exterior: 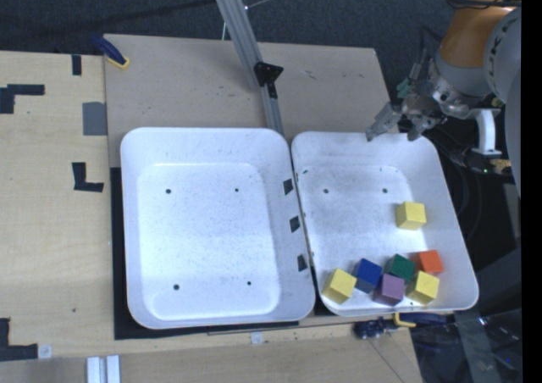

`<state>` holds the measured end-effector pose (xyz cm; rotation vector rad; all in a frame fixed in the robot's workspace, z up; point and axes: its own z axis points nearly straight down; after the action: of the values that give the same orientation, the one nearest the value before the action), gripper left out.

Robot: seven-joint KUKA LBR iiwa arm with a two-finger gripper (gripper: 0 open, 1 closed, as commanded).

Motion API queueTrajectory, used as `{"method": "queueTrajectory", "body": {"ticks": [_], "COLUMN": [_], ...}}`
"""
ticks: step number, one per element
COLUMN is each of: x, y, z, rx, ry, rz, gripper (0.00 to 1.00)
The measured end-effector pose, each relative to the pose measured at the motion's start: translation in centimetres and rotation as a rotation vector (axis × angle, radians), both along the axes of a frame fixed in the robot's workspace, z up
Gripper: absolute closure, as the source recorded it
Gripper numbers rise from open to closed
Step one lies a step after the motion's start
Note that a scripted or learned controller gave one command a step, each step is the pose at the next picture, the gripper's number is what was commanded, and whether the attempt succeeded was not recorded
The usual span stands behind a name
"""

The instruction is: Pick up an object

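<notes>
My gripper (391,130) hangs with fingers apart and empty over the right bin's (356,152) far rim, the lone yellow cube (411,214) lying toward five o'clock.

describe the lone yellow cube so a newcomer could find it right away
Start at the right-hand white bin. Most cubes crowd its near edge, among them a blue cube and a purple cube. The lone yellow cube sits farther back, by the right wall, touching nothing, unlike the two yellow ones in the cluster.
</notes>
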<state>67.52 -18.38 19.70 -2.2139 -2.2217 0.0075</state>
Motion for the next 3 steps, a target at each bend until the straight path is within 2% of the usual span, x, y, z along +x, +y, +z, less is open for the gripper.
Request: {"method": "queueTrajectory", "body": {"ticks": [2, 3], "x": [-0.8, -0.6], "y": [0.0, 0.0], "z": [-10.1, -8.7], "rx": [0.000, -0.002], "ry": [0.000, -0.006], "rz": [-0.001, 0.001], "gripper": [0.00, 1.00]}}
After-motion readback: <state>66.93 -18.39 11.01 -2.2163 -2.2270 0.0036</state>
